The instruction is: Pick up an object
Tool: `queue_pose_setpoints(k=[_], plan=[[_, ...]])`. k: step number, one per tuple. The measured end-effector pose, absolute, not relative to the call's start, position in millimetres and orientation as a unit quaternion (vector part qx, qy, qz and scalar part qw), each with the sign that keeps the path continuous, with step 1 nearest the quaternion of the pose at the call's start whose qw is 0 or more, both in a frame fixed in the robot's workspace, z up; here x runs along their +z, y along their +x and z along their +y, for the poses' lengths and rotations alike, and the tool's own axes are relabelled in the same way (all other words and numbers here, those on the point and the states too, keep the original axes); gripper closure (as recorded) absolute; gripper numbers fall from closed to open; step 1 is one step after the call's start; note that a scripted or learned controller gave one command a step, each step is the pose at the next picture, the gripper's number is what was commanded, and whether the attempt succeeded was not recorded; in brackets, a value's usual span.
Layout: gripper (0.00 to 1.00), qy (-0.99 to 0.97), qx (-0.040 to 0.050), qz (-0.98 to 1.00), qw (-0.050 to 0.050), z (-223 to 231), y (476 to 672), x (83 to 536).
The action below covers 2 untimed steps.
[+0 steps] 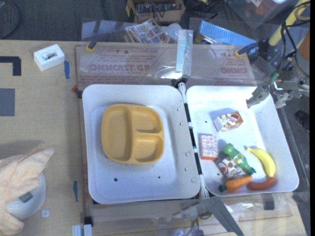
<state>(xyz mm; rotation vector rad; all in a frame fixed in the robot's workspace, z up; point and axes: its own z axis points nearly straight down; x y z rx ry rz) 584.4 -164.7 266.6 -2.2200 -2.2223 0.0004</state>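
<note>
The right bin (283,132) holds several small items. A white and orange carton (227,120) lies near its middle. A pink packet (208,146) rests by the left wall. A green bottle with a red label (234,161), a yellow banana (264,160), an orange carrot (236,183) and a red sausage (263,183) crowd the front. My gripper (268,98) hangs over the bin's back right corner, above and to the right of the carton. It is open, with nothing between its fingers (255,99).
The left bin (93,181) carries a yellow divided plate (133,133). Clear plastic panels (128,65) stand behind both bins. A white box (49,57) and a cloth over a bowl (22,181) sit on the bench at left. Cables hang at the far right.
</note>
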Motion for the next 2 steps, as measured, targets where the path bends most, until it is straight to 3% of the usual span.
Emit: queue_pose_setpoints(k=[1, 2], plan=[[0.0, -0.703, -0.0006, -0.711, -0.001, -148, 643.6, 96], [0.0, -0.661, -0.0019, -0.75, -0.002, -98, 606.2, 88]])
